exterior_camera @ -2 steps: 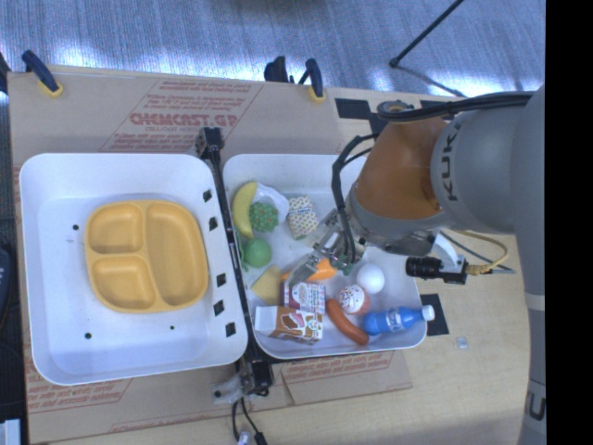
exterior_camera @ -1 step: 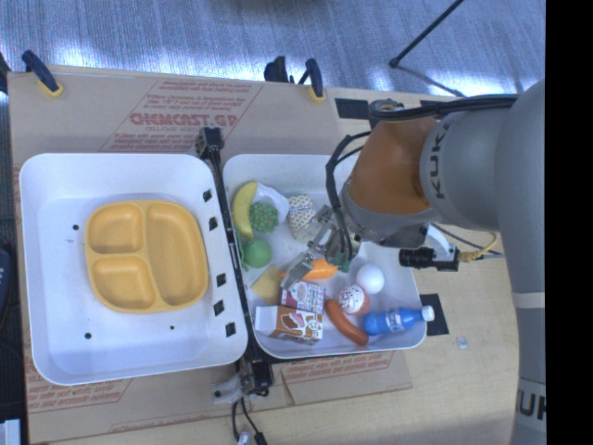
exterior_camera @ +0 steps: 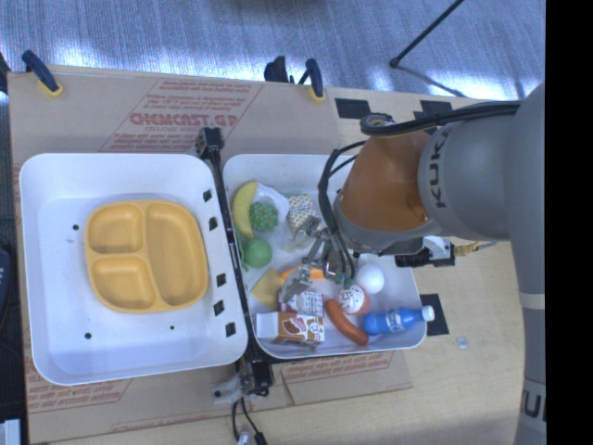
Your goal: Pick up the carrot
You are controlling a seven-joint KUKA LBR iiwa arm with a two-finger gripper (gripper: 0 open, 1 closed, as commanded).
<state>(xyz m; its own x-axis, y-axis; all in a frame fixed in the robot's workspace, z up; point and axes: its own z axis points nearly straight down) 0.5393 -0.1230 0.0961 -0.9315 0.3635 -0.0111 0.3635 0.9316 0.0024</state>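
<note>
Cardboard-topped table, two bins. Carrot [exterior_camera: 346,323] lies in the right bin [exterior_camera: 408,336], between carton [exterior_camera: 291,327] and bottle [exterior_camera: 397,321]. Can't tell the state of the jaws [exterior_camera: 320,258]; I'd approach from above, straddling its width.

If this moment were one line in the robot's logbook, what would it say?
task: pick up carrot | gripper: low in right bin, over the toy food | carrot: lying in bin, not held | left bin: yellow tray

The gripper [exterior_camera: 320,260] hung low inside the right bin [exterior_camera: 408,336], among cluttered items. An orange carrot [exterior_camera: 346,323] lay just below it, beside a blue bottle [exterior_camera: 394,322].
</note>
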